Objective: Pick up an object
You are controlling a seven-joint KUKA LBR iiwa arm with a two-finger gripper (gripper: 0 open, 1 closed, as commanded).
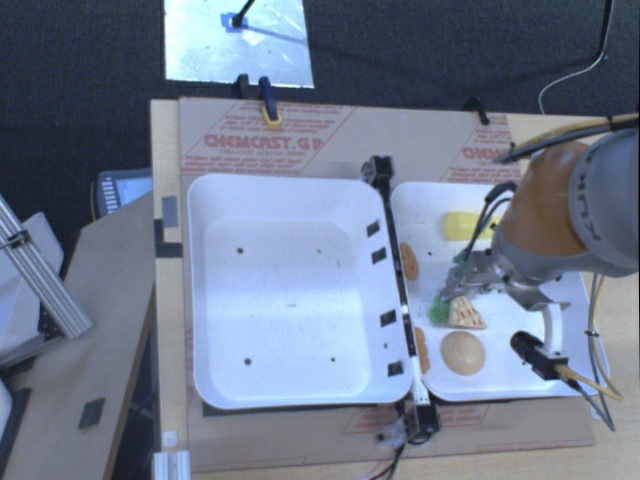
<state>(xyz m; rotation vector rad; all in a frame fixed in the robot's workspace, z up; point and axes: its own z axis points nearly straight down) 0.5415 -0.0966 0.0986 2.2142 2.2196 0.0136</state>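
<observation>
The hand [458, 286], its grip unreadable, hangs above a tan wedge [466, 314] touching a green piece [440, 311], where crowding could spoil the grasp.

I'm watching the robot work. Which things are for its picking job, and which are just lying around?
For the job: gripper, right bin, yellow block, green piece, triangular slice, tan ball, orange oval.

Just lying around: left bin, cardboard sheet, shiny square, yellow clip.
</observation>
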